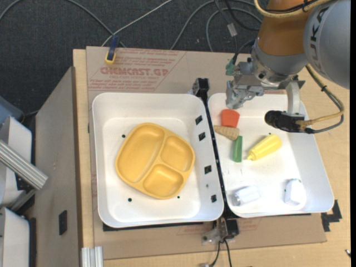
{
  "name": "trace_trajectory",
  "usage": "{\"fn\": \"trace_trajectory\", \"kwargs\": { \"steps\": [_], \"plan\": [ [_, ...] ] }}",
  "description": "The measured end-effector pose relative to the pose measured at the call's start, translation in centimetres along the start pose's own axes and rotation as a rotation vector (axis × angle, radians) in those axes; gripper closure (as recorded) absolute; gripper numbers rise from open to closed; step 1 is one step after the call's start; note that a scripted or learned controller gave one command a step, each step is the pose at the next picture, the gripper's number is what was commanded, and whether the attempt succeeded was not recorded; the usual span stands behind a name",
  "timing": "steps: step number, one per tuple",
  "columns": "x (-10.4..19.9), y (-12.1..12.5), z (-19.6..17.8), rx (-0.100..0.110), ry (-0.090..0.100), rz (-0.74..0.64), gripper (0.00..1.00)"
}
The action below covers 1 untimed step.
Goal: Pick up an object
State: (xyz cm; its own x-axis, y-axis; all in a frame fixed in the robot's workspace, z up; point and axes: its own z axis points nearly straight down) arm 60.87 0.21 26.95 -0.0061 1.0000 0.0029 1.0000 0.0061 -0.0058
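red block (230, 117): squat little thing, no real long axis, sat near the 11 o'clock corner of the right bin (311, 149), close to the divider.
tool (238, 96): hung just at 12 o'clock of the red block, right above it in the view; honestly couldn't tell whether it touched it or what the grip was doing, the wrist blocked that.
tan wedge (226, 132): lay right at 6 o'clock of the block, touching or nearly so, long axis running 9-to-3.
green stick (237, 148): just past the wedge, long axis roughly 12-to-6.
yellow bottle (264, 147): at about 4 o'clock from the block, tilted, narrow end pointing toward 8 o'clock.
white pieces (245, 194): two pale items sat along the 6 o'clock edge of the right bin, well apart from the block.
left bin (105, 149): carried a yellow divided plate (154, 160).
counter (139, 65): cardboard sheet under both bins.
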Motion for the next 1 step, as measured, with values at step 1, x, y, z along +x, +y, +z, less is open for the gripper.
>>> {"fn": "trace_trajectory", "kwargs": {
  "steps": [1],
  "plan": [
    [4.46, -2.71, 2.66, 0.003, -0.001, 0.001, 1.00]
  ]
}}
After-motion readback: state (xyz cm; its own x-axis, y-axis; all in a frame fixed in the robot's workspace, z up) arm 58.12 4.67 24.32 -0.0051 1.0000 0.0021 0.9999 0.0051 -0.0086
